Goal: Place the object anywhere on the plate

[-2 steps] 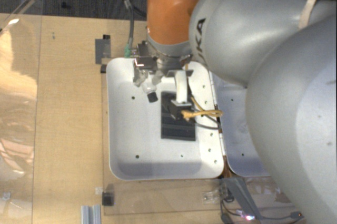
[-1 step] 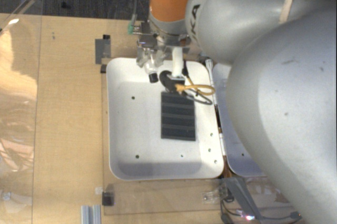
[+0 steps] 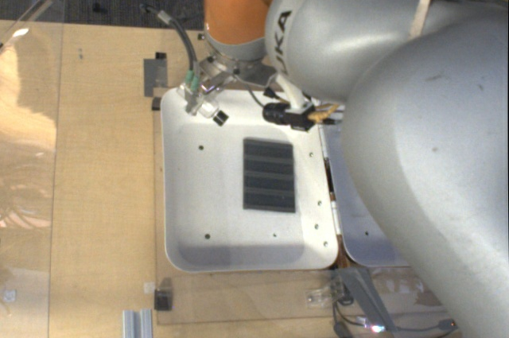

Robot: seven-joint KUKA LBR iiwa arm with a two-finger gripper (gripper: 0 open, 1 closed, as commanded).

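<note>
Pale wooden bench [image 3: 95,169], dark carpet beyond. Gripper [image 3: 203,99]: over the far left corner of the left bin [image 3: 191,193], low, close to the rim; whether released or clenched cannot be told, and nothing is seen in it. Dark ribbed slab [image 3: 269,175]: flat at mid-floor of the same bin, apart from the gripper; probably the task's object, though that is uncertain. Right bin [image 3: 358,241]: largely under the grey arm [image 3: 358,34]. Step judged: pick not yet made. Next move calls for travel to the slab, then a secure grasp.

Lab: KUKA arm [image 3: 358,34], bench bins [image 3: 183,193]
</note>
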